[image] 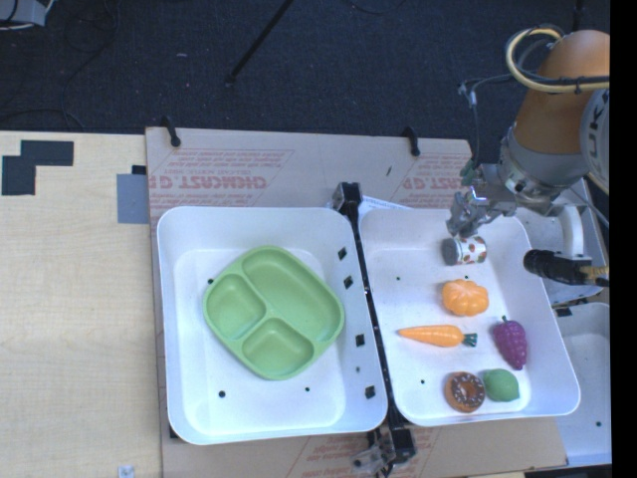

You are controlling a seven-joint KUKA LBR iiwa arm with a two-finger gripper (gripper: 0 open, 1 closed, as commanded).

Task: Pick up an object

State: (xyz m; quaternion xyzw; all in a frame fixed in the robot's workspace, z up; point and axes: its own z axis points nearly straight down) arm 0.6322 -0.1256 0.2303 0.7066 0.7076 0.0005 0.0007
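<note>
While nothing has left the bins yet, the pick looks close to its start rather than its finish. On the tabletop (80, 297) lie two white bins. Left bin (189, 386) carries a green divided plate (274, 312), lying flat near its middle. Right bin (408, 386) carries the small toys, and the arm (562, 88) reaches over its far right corner.

The jaws (468, 225) hang low at that corner, right above a small can (465, 250) lying on its side; whether they touch it is hard to tell, and whether they are spread or closed I cannot tell from this angle. I would not call the can held: it seems to rest on the bin floor.

Nearer the camera, all apart from the jaws, sit an orange pumpkin (465, 298), a carrot (435, 336), purple grapes (511, 343), a green lime-like piece (501, 385) and a donut (464, 391) touching it.

Done, by my judgement: the approach to the can. Left: closing on it, and lifting it clear.
</note>
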